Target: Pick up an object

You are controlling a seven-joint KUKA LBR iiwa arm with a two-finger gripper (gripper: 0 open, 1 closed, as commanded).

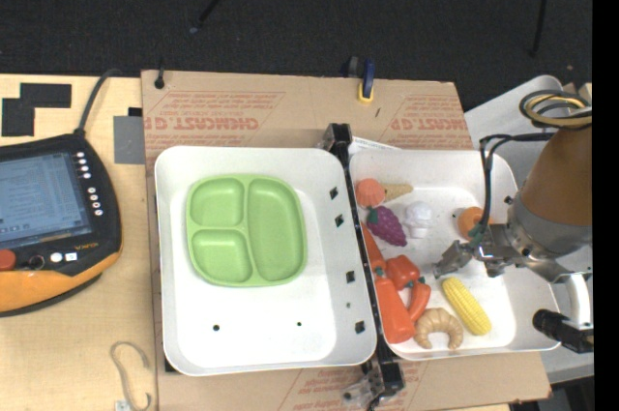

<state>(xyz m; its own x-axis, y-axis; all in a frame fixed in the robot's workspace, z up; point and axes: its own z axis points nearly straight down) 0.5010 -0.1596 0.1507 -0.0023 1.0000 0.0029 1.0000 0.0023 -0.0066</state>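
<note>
Nearest to you, at the front edge of the right bin (503, 341), lies a toy croissant (440, 327), and just beside it, a little further back, a yellow corn cob (465, 305) lies slanted. Along the left wall of this bin you see an orange carrot (390, 305) with a red pepper (410, 281) against it. Behind them, still near the left wall, there is a bunch of purple grapes (387, 224), and at the back left corner an ice cream cone (380, 192) lies on its side. A pale, whitish object (421, 219) rests near the middle of the bin; what it is you cannot make out.

The gripper (464, 254) hangs over the right half of this bin, just behind the corn cob, with the grey and orange arm (561, 196) coming in from the right. Its two fingers stand apart and nothing sits between them. A small orange fruit (470, 221) lies close behind the gripper, partly hidden by it.

In the left bin (184, 322) a green divided plate (247, 231) lies toward the back left corner. Beyond this bin's left wall, on the bench, you see a handheld control pendant (48, 225) with a lit screen.
</note>
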